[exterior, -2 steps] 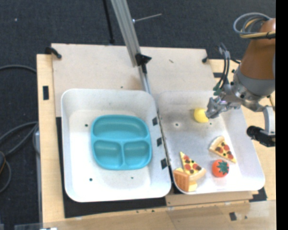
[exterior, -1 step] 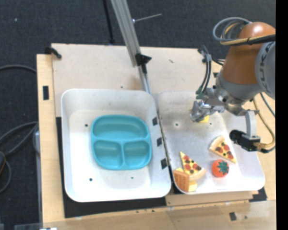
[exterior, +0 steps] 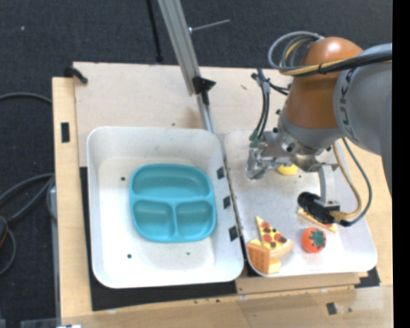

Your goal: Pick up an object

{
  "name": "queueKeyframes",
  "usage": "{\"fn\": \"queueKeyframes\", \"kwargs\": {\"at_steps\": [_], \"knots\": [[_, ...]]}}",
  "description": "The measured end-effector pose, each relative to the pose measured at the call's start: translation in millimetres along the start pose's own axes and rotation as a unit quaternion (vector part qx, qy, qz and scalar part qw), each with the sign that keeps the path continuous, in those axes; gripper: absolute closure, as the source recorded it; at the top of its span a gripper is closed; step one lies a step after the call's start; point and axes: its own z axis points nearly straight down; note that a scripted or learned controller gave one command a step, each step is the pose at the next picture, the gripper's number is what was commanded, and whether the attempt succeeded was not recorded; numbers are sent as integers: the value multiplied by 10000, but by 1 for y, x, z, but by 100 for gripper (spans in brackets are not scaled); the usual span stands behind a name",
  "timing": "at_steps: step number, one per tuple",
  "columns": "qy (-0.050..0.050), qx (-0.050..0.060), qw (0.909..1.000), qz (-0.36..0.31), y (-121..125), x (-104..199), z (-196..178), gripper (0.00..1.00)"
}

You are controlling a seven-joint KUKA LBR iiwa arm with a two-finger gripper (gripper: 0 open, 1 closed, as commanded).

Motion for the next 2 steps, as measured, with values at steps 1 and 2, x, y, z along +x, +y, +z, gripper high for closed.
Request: {"fn": "queueKeyframes", "kwargs": {"at_steps": [1, 2], "knots": [[7, -2, 10000, -3, -9, 47, -6, 100], [3, 9, 10000, 1, -9, 92, -1, 100]]}}
